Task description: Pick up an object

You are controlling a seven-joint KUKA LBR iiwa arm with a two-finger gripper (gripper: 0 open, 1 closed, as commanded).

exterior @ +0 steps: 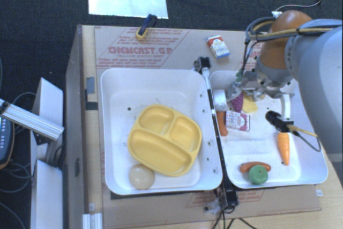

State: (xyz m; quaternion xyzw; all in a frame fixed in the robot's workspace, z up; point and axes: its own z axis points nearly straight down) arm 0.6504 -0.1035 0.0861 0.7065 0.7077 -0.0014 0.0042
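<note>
Low at the front sit a green ball (258, 175) and a carrot (283, 148), well below the gripper (242, 89). I cannot tell if it grips anything. Just under it lie a purple toy (236, 100) and a pink packet (237, 120). Nothing looks lifted yet, so picking up is still to do.

gripper (244, 88) fingertips hidden behind wrist, purple item (236, 100) at six o'clock partly covered, arm (316, 56) cut off at three o'clock
</note>
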